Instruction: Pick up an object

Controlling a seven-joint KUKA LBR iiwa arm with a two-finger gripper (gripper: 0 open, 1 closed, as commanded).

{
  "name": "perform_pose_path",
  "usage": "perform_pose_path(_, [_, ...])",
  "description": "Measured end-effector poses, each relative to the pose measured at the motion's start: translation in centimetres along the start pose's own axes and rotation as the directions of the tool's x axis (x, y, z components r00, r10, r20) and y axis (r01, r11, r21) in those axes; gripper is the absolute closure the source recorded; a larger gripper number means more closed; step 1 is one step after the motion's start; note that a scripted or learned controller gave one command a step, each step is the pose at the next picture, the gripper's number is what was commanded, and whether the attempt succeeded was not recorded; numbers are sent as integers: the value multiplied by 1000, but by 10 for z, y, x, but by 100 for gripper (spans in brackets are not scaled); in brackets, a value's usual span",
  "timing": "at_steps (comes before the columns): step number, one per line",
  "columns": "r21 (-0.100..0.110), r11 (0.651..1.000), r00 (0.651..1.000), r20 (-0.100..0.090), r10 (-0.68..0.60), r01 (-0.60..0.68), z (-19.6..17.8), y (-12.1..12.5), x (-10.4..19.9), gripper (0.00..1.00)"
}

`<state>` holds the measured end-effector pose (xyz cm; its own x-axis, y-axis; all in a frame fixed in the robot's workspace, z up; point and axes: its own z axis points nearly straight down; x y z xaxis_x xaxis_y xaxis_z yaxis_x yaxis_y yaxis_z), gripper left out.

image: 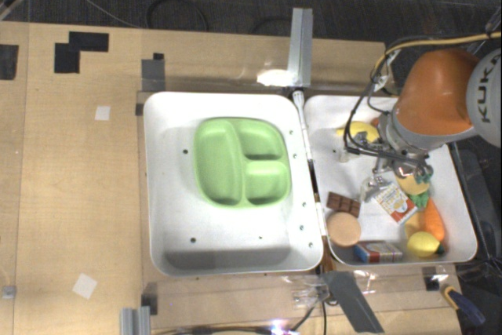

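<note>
The arm's gripper [392, 178] hangs low over the middle of the right bin [463, 235], whether parted or closed cannot be told, and should descend squarely on one separate item, such as the packet [394, 202] near the bin's right edge, avoiding the neighbouring carrot [433, 219].

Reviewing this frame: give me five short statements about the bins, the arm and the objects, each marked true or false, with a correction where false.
1. A green divided plate lies in the left bin. True.
2. The arm is over the left bin. False: it is over the right bin.
3. A carrot lies in the right bin near its right wall. True.
4. The brown chocolate piece sits on the green plate. False: it lies in the right bin, just above a round tan disc.
5. A yellow lemon rests near the right bin's lower right corner. True.
</note>
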<state>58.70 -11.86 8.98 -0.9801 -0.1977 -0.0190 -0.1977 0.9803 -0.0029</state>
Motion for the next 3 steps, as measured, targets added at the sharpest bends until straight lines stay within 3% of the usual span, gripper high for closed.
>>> perform_pose_path(1, [2,1000,1000,0,-6,6,-2,3,46,0])
perform_pose_path(2, [1,998,998,-4,69,-69,2,-35,-19,0])
perform_pose_path(3, [2,993,993,-4,120,-120,-2,-23,56,0])
